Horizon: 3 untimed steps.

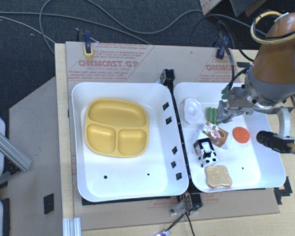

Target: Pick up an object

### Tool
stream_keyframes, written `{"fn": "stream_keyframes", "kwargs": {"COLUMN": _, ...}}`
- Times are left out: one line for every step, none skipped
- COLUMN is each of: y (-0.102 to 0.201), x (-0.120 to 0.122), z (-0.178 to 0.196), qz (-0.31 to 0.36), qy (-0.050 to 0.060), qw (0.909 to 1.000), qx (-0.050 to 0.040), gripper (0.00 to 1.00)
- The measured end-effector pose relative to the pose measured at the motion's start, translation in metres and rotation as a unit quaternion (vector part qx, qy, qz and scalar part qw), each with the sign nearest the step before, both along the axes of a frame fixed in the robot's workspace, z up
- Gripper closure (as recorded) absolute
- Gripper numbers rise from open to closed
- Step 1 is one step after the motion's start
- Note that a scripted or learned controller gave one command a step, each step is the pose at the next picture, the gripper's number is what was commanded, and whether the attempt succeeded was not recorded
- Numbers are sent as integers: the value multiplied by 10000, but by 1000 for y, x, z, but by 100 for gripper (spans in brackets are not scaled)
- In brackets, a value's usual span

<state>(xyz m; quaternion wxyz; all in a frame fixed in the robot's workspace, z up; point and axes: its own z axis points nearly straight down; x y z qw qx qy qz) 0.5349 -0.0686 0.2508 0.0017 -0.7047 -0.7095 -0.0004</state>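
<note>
Right now my gripper [221, 113] sits low over the green toy [212, 114] in the right bin [265, 178]; its state I cannot tell. That toy looks light, stiff, slick: I'd pinch its narrow sides.

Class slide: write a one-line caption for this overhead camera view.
Claw low over toy foods in the right bin; yellow divided plate in the left bin.

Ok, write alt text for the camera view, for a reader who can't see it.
A grey robot arm reaches in from the right, its gripper low over the right bin among small items: a green piece, a white cup, a red disc, a slice of toast and a black-and-white toy. The left bin holds a yellow divided plate.
</note>
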Motion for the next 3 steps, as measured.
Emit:
{"fn": "stream_keyframes", "kwargs": {"y": 49, "x": 18, "z": 6, "qz": -2, "qy": -21, "qw": 10000, "qx": -6, "gripper": 100}}
{"fn": "stream_keyframes", "kwargs": {"y": 102, "x": 40, "z": 9, "qz": -2, "qy": -22, "qw": 10000, "qx": -6, "gripper": 100}}
{"fn": "stream_keyframes", "kwargs": {"y": 156, "x": 50, "z": -6, "qz": -6, "qy": -13, "qw": 10000, "qx": -8, "gripper": 100}}
